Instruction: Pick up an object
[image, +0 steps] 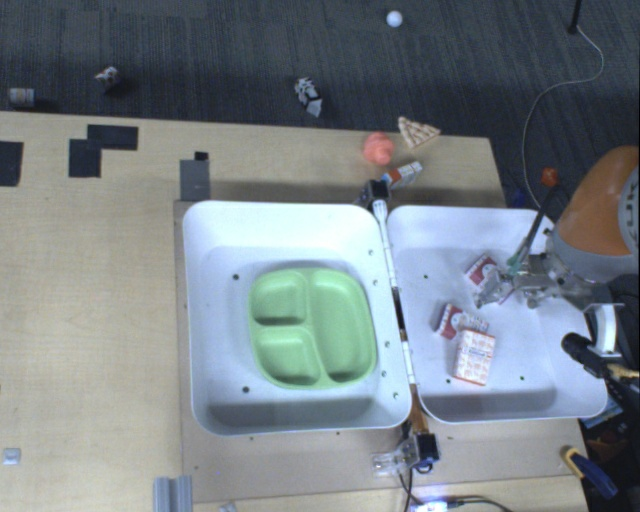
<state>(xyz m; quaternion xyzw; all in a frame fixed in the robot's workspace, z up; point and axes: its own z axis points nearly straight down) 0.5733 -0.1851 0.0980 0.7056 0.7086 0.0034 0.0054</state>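
While the arm reaches in from the right of the frame, its hand (503, 287) hangs low over the right bin (430, 390), close beside a small red-and-white packet (481, 270); whether it is open or closed cannot be told. Two more packets (452, 321) and a carton (474, 357) lie near the bin's middle. These look light, thin and somewhat slippery, so pinching across the carton's narrow sides seems safest. A green tray (309, 327) sits in the left bin (215, 300).
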